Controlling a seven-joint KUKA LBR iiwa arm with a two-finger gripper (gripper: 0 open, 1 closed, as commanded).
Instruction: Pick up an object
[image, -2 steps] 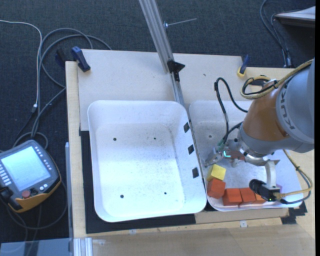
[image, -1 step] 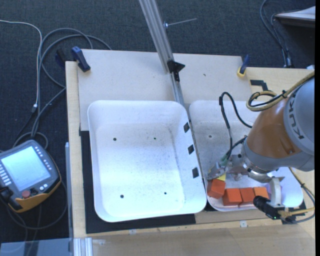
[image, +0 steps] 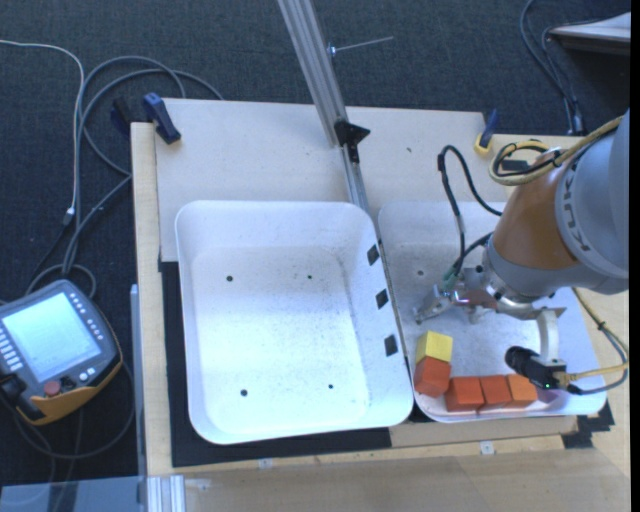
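A yellow block (image: 437, 346) lies near the front left of the right bin (image: 410, 240). Directly in front of it sits an orange block (image: 432, 377). More orange blocks (image: 494, 391) form a row along the bin's front edge. My gripper (image: 432, 311) hangs over the right bin, just behind and above the yellow block, pointing left. The grey arm with its orange band (image: 530, 235) reaches in from the right and hides the bin's right part. Nothing visible is held by the gripper.
The left bin (image: 200, 300) stands beside the right one, its raised wall close to the gripper's left. An aluminium pole (image: 320, 80) slants over the bench's back. A black cable (image: 455, 200) loops above the right bin. A teach pendant (image: 50, 345) lies off the bench at left.
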